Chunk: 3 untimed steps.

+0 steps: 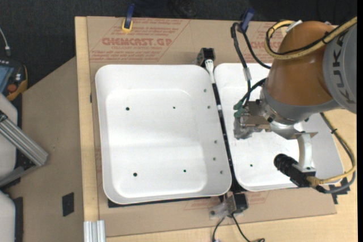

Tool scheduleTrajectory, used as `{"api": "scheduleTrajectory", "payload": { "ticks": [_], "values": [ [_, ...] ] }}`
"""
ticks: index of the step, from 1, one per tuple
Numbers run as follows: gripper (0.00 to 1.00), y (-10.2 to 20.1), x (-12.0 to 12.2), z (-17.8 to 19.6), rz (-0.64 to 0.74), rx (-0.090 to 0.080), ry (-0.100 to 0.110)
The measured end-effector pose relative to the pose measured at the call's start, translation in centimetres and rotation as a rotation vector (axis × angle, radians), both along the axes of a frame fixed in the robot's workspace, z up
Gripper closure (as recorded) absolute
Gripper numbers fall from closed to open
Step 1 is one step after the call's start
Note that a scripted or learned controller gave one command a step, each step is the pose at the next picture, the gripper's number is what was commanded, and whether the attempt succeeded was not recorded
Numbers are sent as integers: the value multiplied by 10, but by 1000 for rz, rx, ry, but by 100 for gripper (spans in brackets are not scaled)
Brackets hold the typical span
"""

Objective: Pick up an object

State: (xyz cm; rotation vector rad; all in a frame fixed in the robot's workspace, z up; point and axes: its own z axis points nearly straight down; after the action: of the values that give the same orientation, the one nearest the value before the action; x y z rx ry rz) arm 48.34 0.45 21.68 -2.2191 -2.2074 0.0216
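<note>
The arm (pixel 309 73) reaches down over the right bin (pixel 249 170), its orange band uppermost. The pincer (pixel 245 122) hangs low near that bin's left wall. Nothing to pick up is discernible. The left bin (pixel 153 127) sits beside it on the desk (pixel 85 122).

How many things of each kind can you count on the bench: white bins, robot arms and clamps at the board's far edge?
White bins: 2, the left bin and the right bin
Robot arms: 1, the arm over the right bin
Clamps: 2, the yellow clamp and the blue clamp
Total: 5
</note>
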Motion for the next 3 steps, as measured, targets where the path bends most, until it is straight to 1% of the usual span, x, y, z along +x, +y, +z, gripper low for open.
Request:
{"api": "scheduleTrajectory", "payload": {
  "ticks": [1, 2, 3],
  "values": [
    [0, -94, -4, 36, -6, -4, -22],
    [0, -165, -5, -65, -4, 1, -7],
    [100, -161, -2, -49, 3, 0, -21]
  ]
}}
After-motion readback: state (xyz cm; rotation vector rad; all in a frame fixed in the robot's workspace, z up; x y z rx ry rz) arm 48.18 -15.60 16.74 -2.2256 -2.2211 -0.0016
